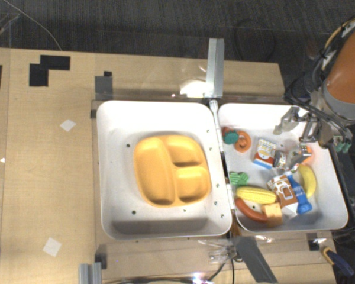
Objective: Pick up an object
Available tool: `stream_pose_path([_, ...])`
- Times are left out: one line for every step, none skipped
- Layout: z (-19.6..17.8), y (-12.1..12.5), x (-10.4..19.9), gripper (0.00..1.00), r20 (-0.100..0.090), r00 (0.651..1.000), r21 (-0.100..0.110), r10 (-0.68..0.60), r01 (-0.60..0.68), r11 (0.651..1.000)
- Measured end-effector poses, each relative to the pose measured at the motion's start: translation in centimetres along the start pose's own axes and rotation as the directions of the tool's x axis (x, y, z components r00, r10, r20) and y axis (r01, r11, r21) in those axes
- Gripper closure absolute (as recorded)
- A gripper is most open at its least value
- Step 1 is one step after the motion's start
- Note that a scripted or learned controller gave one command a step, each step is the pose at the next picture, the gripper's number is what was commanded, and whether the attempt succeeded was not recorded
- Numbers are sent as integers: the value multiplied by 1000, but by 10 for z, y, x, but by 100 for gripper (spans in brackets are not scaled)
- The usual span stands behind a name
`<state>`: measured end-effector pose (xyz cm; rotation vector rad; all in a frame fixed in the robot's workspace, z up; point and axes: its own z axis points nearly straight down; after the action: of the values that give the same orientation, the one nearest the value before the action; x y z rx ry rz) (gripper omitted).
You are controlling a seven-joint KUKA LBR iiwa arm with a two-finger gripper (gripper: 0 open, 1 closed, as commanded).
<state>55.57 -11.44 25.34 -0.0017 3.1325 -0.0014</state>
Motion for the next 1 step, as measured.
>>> stream_pose_path([157, 19, 4, 0, 1, 998, 0, 66, -66, 998])
